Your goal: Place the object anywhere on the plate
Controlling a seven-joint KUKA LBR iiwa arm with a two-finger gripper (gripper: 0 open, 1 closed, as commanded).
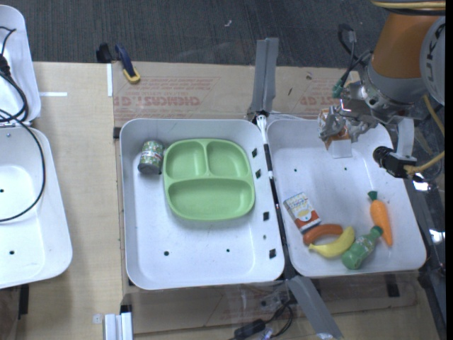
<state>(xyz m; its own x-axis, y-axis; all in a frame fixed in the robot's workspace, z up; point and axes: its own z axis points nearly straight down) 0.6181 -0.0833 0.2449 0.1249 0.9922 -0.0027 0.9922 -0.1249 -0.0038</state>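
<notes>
The plate [209,178] was pale green with three compartments, lying flat in the left bin [141,246], a small can [150,156] just beside its left edge. The gripper [338,134] hung over the right bin's [403,257] far edge; whether it was spread I cannot tell. A carton [301,212], sausage [322,233], banana [334,244], green bottle [361,250] and carrot [381,219] lay in that bin.

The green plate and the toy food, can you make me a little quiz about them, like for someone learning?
1. True or false: the green plate lies in the left bin.
2. Which sits beside the plate: A) carrot, B) small can, C) banana?
3. Fill in: the gripper is above the ____ bin.

Key: 1 true. 2 B. 3 right.
</notes>
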